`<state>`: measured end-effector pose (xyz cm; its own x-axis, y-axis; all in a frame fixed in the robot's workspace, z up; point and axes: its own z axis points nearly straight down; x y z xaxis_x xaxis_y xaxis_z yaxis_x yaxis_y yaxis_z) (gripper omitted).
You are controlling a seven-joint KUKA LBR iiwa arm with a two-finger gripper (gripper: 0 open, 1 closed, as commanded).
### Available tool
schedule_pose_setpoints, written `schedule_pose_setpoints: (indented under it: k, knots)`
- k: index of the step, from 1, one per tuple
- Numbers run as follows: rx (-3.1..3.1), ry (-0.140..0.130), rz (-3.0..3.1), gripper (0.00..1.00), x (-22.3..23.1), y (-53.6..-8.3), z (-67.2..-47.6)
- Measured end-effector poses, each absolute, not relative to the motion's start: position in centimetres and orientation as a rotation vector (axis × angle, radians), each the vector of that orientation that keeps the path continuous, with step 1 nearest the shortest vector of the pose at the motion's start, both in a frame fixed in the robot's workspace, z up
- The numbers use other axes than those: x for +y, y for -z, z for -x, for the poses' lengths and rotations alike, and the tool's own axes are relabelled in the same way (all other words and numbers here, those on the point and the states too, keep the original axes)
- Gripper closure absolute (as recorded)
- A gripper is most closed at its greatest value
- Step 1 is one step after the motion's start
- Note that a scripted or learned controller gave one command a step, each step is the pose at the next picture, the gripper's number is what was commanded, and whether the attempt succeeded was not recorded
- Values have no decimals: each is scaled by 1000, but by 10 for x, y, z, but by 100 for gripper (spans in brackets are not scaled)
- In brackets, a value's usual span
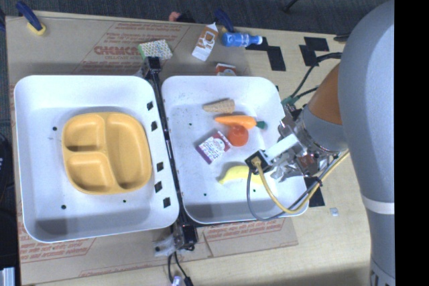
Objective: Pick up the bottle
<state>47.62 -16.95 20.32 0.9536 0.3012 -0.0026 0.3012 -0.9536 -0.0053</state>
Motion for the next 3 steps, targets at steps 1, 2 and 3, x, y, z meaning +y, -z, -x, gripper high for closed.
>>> schedule_pose_setpoints:
  k: [1, 2, 3]
  knots:
    - [-650, -7, 3067, 100, -151, -209, -476]
    - [-1122, -2, 2932, 100, -136, -264, -477]
    - [-1072, -6, 2948, 100, -194, -224, -476]
